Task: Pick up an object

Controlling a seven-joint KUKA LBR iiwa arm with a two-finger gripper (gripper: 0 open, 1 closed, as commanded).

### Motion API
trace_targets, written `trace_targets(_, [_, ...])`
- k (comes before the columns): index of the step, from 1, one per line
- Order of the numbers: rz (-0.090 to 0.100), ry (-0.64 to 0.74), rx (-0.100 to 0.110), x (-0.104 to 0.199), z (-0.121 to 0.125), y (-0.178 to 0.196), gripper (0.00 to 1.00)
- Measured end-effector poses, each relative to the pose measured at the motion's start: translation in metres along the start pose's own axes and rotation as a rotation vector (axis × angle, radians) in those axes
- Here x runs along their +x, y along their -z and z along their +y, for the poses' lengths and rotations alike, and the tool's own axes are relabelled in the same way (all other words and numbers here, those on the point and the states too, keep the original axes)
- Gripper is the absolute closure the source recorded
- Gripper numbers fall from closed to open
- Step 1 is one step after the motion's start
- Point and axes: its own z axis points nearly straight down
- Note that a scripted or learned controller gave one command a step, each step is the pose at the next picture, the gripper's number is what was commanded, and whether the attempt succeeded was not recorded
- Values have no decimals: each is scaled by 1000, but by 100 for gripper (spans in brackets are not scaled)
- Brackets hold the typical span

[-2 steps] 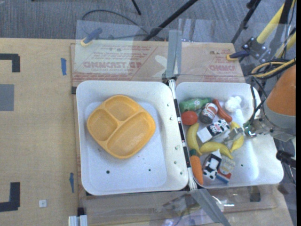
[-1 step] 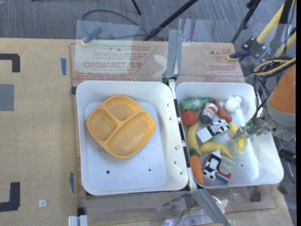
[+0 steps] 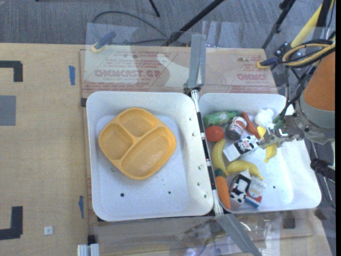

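Note:
The right bin (image 3: 298, 183) holds a heap of toy food on its left side: a green vegetable (image 3: 221, 116), a red tomato (image 3: 214, 133), a small can (image 3: 237, 126), two bananas (image 3: 218, 154) (image 3: 245, 168), an orange carrot (image 3: 224, 191) and a black-and-white cow-print block (image 3: 245, 144). My gripper (image 3: 274, 136) hangs over the upper middle of this bin, just right of the heap. A small yellow piece (image 3: 270, 152) lies right below it; whether it is held is unclear.
The left bin (image 3: 101, 196) bears a yellow divided plate (image 3: 137, 142). A metal divider (image 3: 198, 68) runs between the bins. Cables and the orange arm band (image 3: 324, 84) crowd the right edge. A second cow-print item (image 3: 241, 188) and a small carton (image 3: 257, 195) lie near the right bin's front.

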Motion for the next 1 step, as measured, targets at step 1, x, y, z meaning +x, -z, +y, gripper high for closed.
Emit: trace_targets(1, [-2, -166, -1, 1, -23, 45, 100])
